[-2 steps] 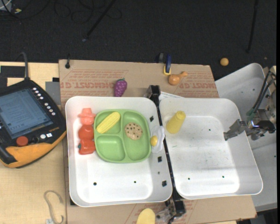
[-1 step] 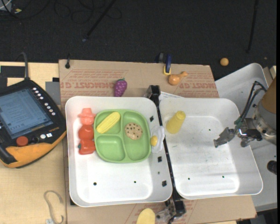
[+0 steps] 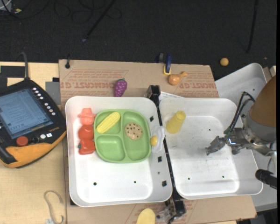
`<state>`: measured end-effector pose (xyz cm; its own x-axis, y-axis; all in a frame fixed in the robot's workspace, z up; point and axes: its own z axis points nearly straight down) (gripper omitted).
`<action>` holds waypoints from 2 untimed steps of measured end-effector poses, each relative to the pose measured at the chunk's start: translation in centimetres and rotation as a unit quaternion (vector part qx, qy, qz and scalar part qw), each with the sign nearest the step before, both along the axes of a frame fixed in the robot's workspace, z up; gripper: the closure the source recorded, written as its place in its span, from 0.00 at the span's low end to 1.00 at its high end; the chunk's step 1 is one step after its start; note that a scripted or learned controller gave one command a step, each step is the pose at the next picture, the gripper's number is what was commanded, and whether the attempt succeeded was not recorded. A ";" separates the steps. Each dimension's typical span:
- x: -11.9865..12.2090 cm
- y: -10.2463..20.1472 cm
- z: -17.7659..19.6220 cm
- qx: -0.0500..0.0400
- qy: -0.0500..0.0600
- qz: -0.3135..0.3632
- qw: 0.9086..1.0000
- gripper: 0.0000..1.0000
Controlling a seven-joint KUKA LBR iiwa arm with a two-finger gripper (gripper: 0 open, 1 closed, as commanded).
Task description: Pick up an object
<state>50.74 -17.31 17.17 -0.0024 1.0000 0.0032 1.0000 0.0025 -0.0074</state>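
Observation:
My gripper (image 3: 213, 147) hangs low over the right white bin (image 3: 203, 185), near its right-hand side, with bare bin floor under it. A yellow squeeze bottle (image 3: 175, 122) lies at that bin's upper left, well apart from the gripper. In the left bin (image 3: 112, 190) sits a green divided plate (image 3: 116, 149) bearing a corn cob (image 3: 107, 121) and a cookie (image 3: 133, 131). A red and pink bottle-like toy (image 3: 86, 133) stands left of the plate. A small yellow piece (image 3: 154, 141) rests at the plate's right edge.
Purple grapes (image 3: 120, 86) and an orange gourd (image 3: 176, 78) lie on the cardboard behind the bins. An orange ball (image 3: 224, 61) sits further back. A yellow object (image 3: 146, 215) lies in front of the bins. A teach pendant (image 3: 23, 120) occupies the table's left.

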 end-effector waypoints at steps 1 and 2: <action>-0.2 0.4 -4.4 0.000 0.000 0.000 1.000 0.00; -0.1 0.7 -8.6 -0.001 -0.002 -0.001 1.000 0.00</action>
<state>50.60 -16.66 8.56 -0.0012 1.0000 0.0015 1.0000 0.0012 -0.0027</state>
